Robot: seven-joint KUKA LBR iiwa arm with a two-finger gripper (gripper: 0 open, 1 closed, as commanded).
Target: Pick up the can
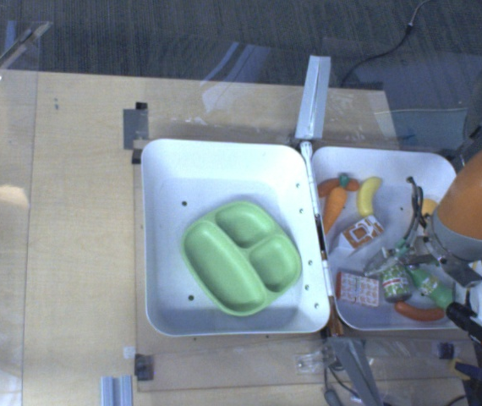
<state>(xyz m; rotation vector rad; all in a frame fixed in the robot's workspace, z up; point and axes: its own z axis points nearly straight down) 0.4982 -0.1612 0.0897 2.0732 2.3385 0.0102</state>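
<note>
Can [396, 284] lies just beneath tool [403, 256].

I see my gripper [403, 256] hemmed in, can [396, 284] just below the jaws, green bottle [431, 288] crowding its right, red packet [358, 288] left, small carton [364, 232] above-left, open floor beyond carrot [333, 206].

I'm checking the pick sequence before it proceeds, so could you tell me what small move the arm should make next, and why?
Probably a short, slow descent onto the can. The gripper sits low in the right bin, right over the can, which lies crowded between the green bottle, the red sausage and the red-patterned packet, so centring first seems wise.
</note>
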